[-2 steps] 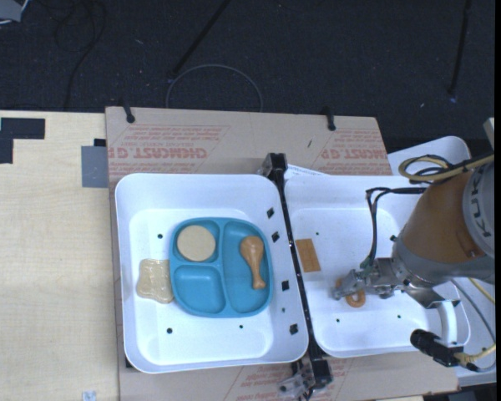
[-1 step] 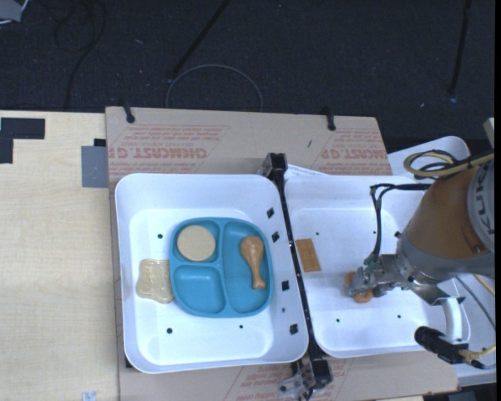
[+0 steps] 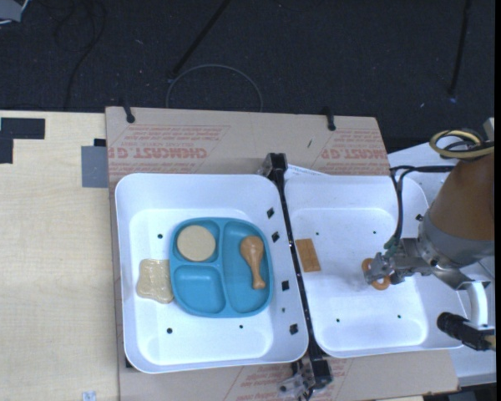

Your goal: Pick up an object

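Observation:
My gripper (image 3: 384, 267) reaches in from the right and hangs low over the right bin (image 3: 351, 341), near its right side. A small orange-brown object (image 3: 377, 277), round like a ring, sits right at the gripper's tip, partly covered by it. I cannot tell whether the object is gripped or just lying on the bin floor under the tip. A flat brown rectangular piece (image 3: 307, 255) lies at the left side of the same bin, well apart from the gripper.
The left bin (image 3: 142, 332) holds a blue compartment plate (image 3: 202, 295) with a round beige disc (image 3: 195, 242) and a drumstick (image 3: 254, 259) on it. A pale bread slice (image 3: 154, 280) lies left of the plate. A black divider clamp (image 3: 285, 249) runs between the bins.

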You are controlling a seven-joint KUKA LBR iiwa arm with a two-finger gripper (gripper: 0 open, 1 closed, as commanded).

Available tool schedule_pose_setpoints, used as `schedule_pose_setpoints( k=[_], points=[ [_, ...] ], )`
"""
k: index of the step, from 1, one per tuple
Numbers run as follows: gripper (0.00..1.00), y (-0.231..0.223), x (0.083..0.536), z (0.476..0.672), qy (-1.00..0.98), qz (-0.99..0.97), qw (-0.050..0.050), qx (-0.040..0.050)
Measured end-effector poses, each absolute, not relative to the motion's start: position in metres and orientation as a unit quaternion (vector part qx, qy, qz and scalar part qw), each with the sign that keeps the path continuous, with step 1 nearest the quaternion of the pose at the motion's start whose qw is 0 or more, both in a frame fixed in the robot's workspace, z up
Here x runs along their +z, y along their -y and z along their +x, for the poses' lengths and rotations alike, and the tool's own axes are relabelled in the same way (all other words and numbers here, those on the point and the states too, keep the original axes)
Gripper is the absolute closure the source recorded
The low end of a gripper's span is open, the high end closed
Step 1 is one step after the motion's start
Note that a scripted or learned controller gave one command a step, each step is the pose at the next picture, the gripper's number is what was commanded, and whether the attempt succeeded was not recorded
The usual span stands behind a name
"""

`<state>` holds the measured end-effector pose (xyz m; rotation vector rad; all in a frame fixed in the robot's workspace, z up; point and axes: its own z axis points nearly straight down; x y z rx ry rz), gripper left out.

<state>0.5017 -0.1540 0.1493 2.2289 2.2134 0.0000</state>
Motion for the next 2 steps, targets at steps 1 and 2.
schedule_pose_setpoints(
  k=[1,2],
  points=[
    [1.00,0.1615,0.2104,0.5030,-0.708,0.706,0.002,0.0008],
    [1.00,0.1624,0.2150,0.5029,-0.708,0.706,-0.001,-0.0003]
  ],
)
